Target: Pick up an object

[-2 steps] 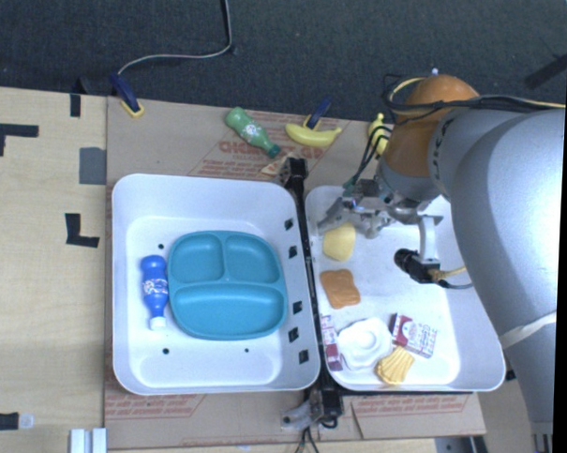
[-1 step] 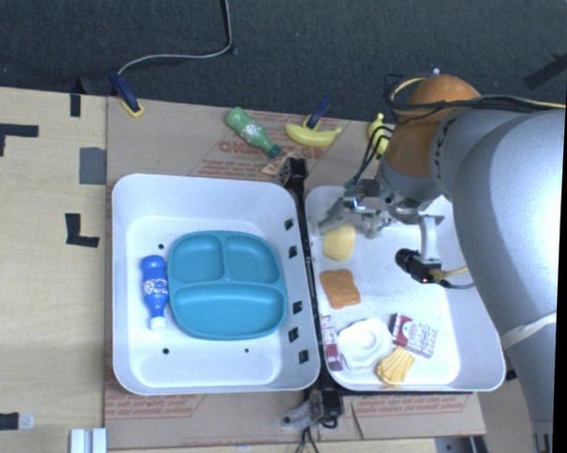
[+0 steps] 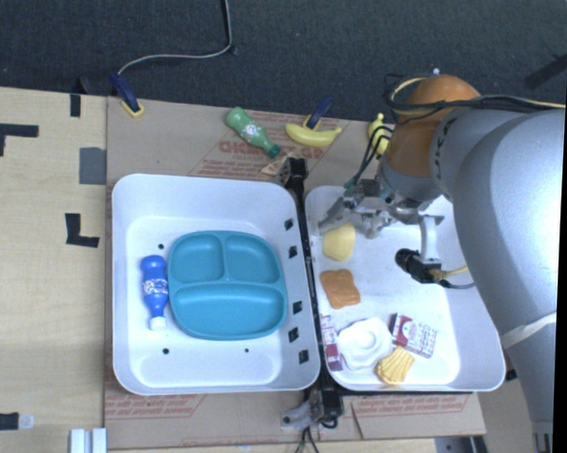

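My gripper (image 3: 352,217) hangs over the back left part of the right bin (image 3: 465,365), with its fingers spread, so it is open. Right below and in front of it lies a pale yellow lump (image 3: 339,243), close to the fingertips; nothing sits between the fingers. Further forward in the same bin are a brown toast-like piece (image 3: 340,288), a white round tub (image 3: 363,342), a red and white carton (image 3: 416,335) and a yellow ridged piece (image 3: 396,367). The grey arm and its orange band (image 3: 430,96) cover the bin's back right.
The left bin (image 3: 128,355) holds a blue divided plate (image 3: 227,284) and a small blue bottle (image 3: 153,290). Behind the bins, on the cardboard, lie a green bottle (image 3: 252,131) and a banana (image 3: 312,134). A black divider (image 3: 305,269) runs between the bins.
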Robot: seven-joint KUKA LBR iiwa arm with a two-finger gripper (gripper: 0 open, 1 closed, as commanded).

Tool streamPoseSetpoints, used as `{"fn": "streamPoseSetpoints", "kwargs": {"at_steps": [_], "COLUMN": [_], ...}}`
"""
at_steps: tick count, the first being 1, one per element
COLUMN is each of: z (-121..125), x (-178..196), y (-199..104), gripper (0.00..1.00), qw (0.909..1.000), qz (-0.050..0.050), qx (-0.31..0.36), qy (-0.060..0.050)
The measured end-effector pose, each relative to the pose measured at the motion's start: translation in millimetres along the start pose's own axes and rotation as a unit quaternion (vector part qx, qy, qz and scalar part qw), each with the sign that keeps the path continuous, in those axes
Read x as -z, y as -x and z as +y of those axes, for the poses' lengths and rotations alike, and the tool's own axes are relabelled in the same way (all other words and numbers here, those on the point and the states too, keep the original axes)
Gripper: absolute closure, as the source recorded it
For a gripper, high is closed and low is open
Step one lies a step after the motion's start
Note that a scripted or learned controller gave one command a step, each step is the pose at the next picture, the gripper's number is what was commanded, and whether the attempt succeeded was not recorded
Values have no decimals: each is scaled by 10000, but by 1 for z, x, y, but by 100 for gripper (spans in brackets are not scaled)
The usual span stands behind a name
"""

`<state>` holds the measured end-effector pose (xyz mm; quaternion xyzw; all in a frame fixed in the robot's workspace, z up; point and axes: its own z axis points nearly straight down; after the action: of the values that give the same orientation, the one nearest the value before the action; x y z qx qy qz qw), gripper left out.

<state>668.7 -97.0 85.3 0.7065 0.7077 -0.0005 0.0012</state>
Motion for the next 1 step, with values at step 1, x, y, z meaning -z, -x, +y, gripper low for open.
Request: {"fn": "streamPoseSetpoints", "kwargs": {"at_steps": [1], "z": [0], "x": [0], "y": [1], "gripper": [0], "qw": [10000], "qz": [1], "qx": [0], "qy": [2]}}
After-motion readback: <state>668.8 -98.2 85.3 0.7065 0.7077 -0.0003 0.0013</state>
